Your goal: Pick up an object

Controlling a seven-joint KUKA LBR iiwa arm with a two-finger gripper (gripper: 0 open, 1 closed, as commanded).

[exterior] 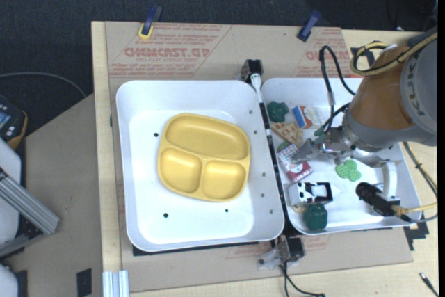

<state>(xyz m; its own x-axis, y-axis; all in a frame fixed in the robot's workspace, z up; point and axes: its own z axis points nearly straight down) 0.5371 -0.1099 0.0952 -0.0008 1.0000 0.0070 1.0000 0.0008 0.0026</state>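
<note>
My gripper [311, 148] hangs low over the middle of the right bin [389, 219], with the arm reaching in from the right. Just left of its tip lies a red and white packet [286, 157]. A tan waffle-like piece [284, 130] sits a little farther back. A light green toy [346, 168] lies beside the gripper body on the near side. Nothing shows as lifted off the bin floor.
The right bin also holds a dark green piece [278, 110], a blue, red and white packet [301, 115], a black and white item [317, 191] and a dark green round object [316, 217]. A yellow divided plate [203, 156] lies in the left bin [139, 205].
</note>
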